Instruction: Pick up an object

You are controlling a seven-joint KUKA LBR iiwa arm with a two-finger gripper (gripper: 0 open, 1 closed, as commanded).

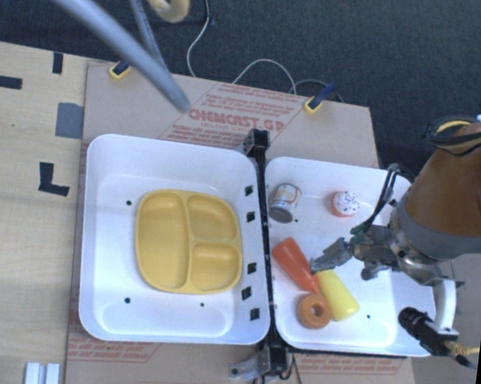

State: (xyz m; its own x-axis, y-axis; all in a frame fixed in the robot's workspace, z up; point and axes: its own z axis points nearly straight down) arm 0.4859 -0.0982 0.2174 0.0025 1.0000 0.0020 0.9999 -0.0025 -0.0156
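Your arm's wrist covers part of the right bin (313,174), and the gripper (330,258) is dark and small against it, so you cannot tell whether its fingers are apart or together; nothing shows between them. It hangs just above the orange carrot (292,264) and the yellow block (337,296). That bin also holds a brown ring (314,311), a small tin can (283,201) and a pink speckled ball (344,203). The left bin (101,212) holds one yellow divided plate (188,241). On the cardboard (233,115) behind, you can read "CHEMCAST GP" in red.
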